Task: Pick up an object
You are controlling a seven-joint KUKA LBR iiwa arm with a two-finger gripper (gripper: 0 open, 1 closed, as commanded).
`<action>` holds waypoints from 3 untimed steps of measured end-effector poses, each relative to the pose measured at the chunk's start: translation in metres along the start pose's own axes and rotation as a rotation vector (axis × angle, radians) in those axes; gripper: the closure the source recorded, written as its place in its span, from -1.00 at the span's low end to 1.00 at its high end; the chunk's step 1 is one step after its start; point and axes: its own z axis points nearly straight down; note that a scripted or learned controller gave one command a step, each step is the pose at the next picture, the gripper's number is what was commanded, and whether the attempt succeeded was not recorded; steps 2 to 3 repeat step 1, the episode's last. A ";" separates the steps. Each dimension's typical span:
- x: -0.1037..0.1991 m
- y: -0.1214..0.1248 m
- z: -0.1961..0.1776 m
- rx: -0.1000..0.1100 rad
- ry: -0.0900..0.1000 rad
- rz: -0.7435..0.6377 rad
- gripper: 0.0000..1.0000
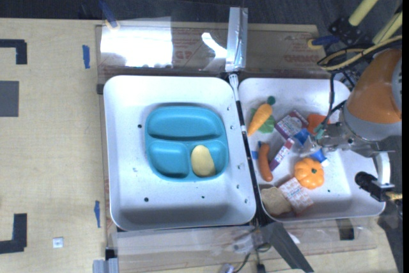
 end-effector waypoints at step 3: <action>0.089 0.055 -0.089 0.003 0.006 -0.020 1.00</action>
